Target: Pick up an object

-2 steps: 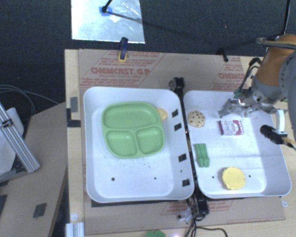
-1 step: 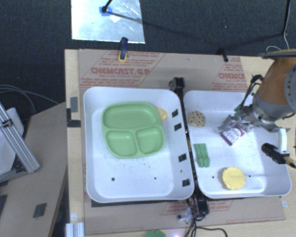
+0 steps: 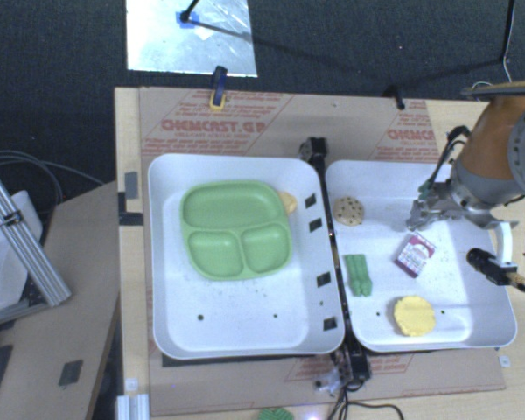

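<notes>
Lying in the left bin (image 3: pixel 168 261), toward its back half: a green divided plate (image 3: pixel 236 230), with a small yellow piece (image 3: pixel 287 202) peeking out at the plate's upper right edge, touching it or tucked just beside it. Crossing to the right bin (image 3: pixel 468 322) and sitting near its back left corner: a round speckled cookie (image 3: pixel 348 209), well apart from the rest. Lying nearer the front, just right of the divider between the bins: a green ridged piece (image 3: pixel 358 274). Resting toward the front, right of that: a flat yellow item (image 3: pixel 414 316). Lying tilted in the middle of the bin: a small red-and-white packet (image 3: pixel 415 255), directly below the gripper (image 3: pixel 423 214) in this view, near it but not visibly touching and not being held. Hovering low over the back middle of the right bin, at the end of the grey and orange arm (image 3: pixel 499 147) reaching in from the right, with nothing seen gripped; being too small and cluttered here, not showing whether open or closed, so cannot tell.
</notes>
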`<control>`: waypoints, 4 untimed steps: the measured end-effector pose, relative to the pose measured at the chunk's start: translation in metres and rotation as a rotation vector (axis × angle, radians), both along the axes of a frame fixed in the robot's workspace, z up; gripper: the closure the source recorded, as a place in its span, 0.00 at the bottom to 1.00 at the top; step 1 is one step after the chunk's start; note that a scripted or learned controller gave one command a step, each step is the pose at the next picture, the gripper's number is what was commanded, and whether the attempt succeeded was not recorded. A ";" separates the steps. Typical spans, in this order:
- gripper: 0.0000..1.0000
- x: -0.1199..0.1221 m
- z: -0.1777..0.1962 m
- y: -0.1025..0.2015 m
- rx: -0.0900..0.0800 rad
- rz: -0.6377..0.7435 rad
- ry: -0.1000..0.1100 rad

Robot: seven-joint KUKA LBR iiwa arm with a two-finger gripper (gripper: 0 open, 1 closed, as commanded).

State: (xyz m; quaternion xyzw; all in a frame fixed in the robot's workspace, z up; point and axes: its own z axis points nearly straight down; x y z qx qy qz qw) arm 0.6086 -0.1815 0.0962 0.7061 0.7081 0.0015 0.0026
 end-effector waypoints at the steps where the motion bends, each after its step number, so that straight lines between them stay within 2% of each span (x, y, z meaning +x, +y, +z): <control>1: 0.00 0.000 -0.001 0.000 0.000 0.000 0.001; 2: 0.00 -0.039 -0.013 -0.001 0.002 -0.003 0.008; 3: 1.00 -0.036 -0.001 -0.001 0.001 -0.002 0.001; 4: 1.00 -0.039 0.083 0.063 0.002 0.007 -0.002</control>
